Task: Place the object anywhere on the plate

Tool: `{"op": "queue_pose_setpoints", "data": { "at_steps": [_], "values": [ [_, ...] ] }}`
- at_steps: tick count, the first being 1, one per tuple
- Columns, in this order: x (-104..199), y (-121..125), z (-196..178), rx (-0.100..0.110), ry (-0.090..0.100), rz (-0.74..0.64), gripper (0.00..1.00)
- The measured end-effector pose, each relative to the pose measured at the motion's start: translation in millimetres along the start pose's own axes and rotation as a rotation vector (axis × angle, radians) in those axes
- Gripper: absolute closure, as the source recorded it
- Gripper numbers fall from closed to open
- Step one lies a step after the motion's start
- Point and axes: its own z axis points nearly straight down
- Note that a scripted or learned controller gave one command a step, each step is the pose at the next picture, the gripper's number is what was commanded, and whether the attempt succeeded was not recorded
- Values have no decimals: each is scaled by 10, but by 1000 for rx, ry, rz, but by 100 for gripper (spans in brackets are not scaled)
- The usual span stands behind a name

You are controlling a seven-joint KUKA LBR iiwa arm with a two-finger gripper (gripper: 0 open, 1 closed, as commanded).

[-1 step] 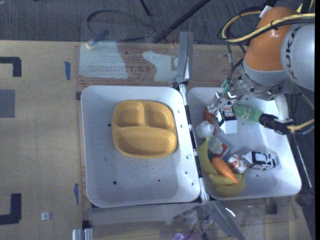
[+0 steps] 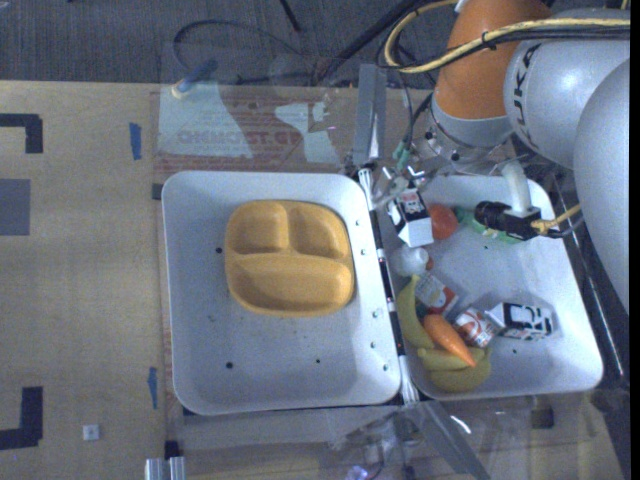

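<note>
We see the yellow three-compartment plastic plate [image 2: 289, 256] lying flat in the left shallow white bin [image 2: 190, 368], nothing resting on it. Right of the plate, across the divider, the right shallow white bin [image 2: 570, 298] holds the objects: a small white carton with dark markings [image 2: 413, 219] at the bin's upper left corner, a red rounded item [image 2: 443, 221] just beside it, a yellow banana [image 2: 440, 353] curving along the edge nearest the plate, an orange carrot [image 2: 447, 337] lying across the banana, and a white and black carton [image 2: 522, 318] farther from the plate. The grey arm's gripper [image 2: 400, 183] hangs over the white carton with dark markings, above and right of the plate; whether it grips anything we cannot tell
</note>
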Motion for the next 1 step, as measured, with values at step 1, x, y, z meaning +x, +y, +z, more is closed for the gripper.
{"op": "queue_pose_setpoints", "data": {
  "at_steps": [1],
  "values": [
    [811, 58, -3, 5, 4, -302, 100]
  ]
}}
